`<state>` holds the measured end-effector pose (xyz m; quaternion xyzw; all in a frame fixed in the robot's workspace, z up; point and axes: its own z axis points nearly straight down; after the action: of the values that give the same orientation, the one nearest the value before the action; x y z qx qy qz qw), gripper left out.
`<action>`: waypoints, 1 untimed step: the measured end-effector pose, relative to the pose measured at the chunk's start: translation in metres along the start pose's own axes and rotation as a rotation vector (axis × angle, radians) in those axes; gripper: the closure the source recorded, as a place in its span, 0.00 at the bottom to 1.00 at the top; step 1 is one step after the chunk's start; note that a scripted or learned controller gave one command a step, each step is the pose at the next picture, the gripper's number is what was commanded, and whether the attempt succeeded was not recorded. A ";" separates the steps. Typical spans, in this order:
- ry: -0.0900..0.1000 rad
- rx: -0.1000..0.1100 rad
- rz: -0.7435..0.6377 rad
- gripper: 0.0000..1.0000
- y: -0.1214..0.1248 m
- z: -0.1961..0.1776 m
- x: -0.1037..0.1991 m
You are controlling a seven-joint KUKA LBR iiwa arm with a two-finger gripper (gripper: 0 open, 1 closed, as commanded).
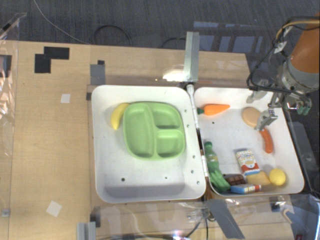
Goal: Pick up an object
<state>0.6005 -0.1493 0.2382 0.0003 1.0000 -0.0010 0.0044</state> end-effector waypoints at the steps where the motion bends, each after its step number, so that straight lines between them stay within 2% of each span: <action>1: -0.009 0.003 -0.018 0.00 -0.048 0.137 0.015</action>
<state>0.5868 -0.1973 0.1007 -0.0087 0.9999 -0.0023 0.0091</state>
